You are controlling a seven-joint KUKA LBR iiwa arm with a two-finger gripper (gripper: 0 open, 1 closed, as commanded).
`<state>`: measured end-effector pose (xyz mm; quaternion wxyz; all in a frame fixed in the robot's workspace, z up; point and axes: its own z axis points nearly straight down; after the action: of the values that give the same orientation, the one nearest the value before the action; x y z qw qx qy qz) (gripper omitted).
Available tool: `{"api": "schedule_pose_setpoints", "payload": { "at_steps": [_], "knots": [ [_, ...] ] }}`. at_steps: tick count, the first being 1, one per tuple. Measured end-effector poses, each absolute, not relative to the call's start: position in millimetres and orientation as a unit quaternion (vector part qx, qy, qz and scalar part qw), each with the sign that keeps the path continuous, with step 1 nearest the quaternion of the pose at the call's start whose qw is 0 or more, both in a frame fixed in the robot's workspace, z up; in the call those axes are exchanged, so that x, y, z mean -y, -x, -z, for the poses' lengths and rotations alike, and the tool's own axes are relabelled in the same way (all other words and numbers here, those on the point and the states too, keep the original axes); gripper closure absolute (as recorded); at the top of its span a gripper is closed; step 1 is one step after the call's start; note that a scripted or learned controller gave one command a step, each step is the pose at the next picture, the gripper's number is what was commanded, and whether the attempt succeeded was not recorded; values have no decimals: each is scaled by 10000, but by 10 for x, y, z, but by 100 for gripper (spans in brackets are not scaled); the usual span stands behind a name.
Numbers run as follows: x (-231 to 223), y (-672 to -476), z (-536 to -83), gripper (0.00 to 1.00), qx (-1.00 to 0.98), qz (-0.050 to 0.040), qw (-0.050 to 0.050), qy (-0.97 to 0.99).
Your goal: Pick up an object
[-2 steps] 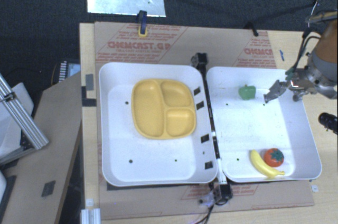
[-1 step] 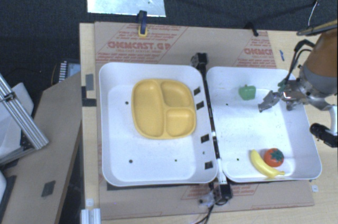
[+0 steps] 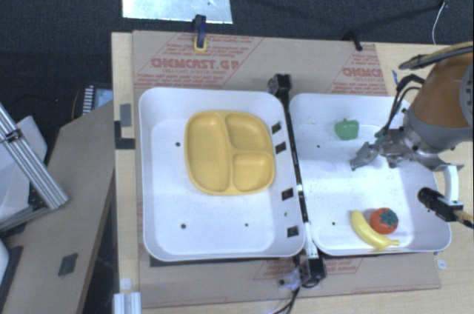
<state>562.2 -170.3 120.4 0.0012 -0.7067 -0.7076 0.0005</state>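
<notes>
Bins come first: we see the left bin [image 3: 159, 231] bearing a yellow divided plate [image 3: 228, 152], and the right bin [image 3: 333, 235] with the arm [image 3: 437, 101] reaching over it from the right. Our gripper [image 3: 368, 154] hangs above the bin's middle, its fingers slightly parted with nothing between them. A banana [image 3: 368, 229] touches a tomato [image 3: 384, 220] near the front edge; a green pepper [image 3: 346, 129] sits apart, near the gripper.

yellow tray [image 3: 228, 152], green pepper [image 3: 346, 129], banana [image 3: 368, 229], tomato [image 3: 384, 220]
</notes>
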Motion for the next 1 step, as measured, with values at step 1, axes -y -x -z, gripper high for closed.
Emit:
{"api": "schedule_pose_setpoints", "payload": {
  "at_steps": [1],
  "knots": [
    [1697,-5621,-825,0,7073,-4,9,7069]
  ]
}}
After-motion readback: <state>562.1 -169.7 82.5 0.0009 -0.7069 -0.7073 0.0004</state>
